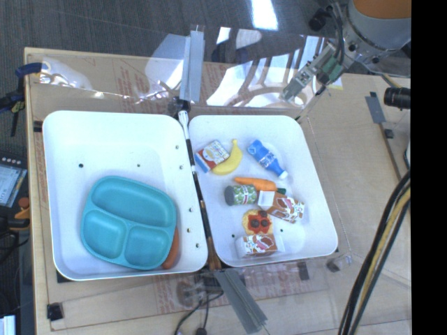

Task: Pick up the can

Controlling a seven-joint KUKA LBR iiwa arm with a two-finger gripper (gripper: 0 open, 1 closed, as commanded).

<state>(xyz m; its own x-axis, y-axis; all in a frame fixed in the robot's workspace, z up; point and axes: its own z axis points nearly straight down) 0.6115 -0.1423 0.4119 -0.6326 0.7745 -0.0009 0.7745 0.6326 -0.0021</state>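
The can [241, 195], green-labelled with a dark end, lies on its side near the middle of the right bin [314, 187]. An orange carrot [255, 183] lies just behind it and a small white packet [267, 199] touches its right end. My gripper [299, 86] hangs above the bench behind the right bin's far edge, well away from the can and up-right of it, tilted down to the left. Nothing is seen in it.
The right bin also holds a banana [231, 160], a blue bottle [266, 155], a red-and-white carton [213, 153] and several small printed packets [259, 243]. In the left bin [63, 145] a teal divided plate [129, 222] rests over an orange item [172, 254].
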